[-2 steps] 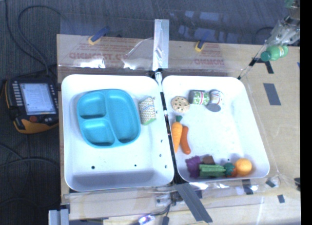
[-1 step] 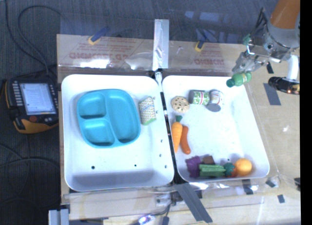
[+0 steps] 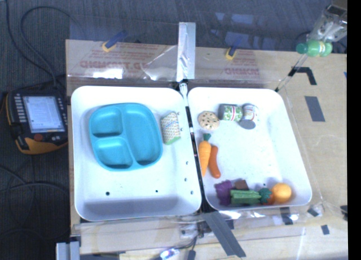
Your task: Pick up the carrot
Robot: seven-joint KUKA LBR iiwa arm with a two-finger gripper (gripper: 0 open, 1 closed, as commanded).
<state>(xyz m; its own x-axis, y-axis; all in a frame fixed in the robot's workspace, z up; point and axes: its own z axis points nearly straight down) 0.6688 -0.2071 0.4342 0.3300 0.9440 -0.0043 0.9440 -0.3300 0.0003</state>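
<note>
Hanging at the top right corner, well away from both bins, the gripper point(image 3: 333, 25) shows too little to tell whether it is released or clenched. The carrot point(image 3: 205, 155) lies along the left wall of the right bin point(image 3: 293, 157), below a cookie point(image 3: 208, 119).

Carrot point(image 3: 205, 153) hemmed against right bin's point(image 3: 293, 140) left wall, second carrot point(image 3: 215, 163) touching, cookie point(image 3: 208, 119) just behind. Open toward bin's middle and right wall. Toys point(image 3: 243, 192) crowding front edge, perhaps overlapping.
</note>
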